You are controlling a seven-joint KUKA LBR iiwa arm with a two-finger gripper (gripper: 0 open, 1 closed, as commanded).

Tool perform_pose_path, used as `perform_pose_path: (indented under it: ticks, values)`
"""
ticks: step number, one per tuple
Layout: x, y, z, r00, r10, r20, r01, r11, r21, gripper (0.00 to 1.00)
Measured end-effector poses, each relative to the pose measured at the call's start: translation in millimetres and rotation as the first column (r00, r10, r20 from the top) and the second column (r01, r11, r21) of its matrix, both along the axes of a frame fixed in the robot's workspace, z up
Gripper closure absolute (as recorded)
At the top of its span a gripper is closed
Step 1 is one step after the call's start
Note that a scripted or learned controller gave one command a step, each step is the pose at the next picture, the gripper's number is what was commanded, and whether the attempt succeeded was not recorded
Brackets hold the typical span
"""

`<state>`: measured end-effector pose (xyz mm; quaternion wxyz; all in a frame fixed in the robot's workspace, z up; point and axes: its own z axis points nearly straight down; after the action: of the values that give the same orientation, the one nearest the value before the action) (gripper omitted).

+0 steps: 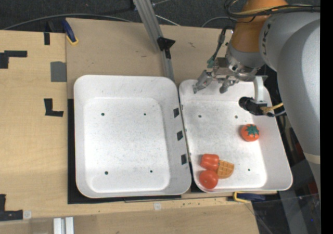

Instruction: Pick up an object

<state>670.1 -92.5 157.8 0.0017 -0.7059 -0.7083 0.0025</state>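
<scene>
My gripper (212, 87) hangs over the far edge of the right bin (270, 176), its two grey fingers spread apart with nothing between them. In that bin lie an orange tomato-like toy with a green top (250, 132) near the right side, a red pepper-like toy (209, 161), a tan waffle piece (225, 168) and a red round toy (208, 179) at the near left corner. All of them sit well below the gripper, towards the front of the bin.
The left bin (125, 134) lies beside the right one. A grey metal pole (148, 14) slants down from the top to the gap between the bins. A black cable end (252, 105) hangs by the arm over the right bin.
</scene>
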Motion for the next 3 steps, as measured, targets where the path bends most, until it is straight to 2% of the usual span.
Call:
perform_pose_path:
  ticks: [1, 2, 3]
  values:
    - [8, 0, -52, 1.000, -0.002, -0.007, 0.002, 1.000, 0.000, 0.00]
    - [5, -2, -68, 1.000, -0.002, -0.014, 0.002, 1.000, -0.002, 0.00]
    - [5, -2, -58, 1.000, -0.002, -0.015, 0.002, 1.000, -0.003, 1.00]
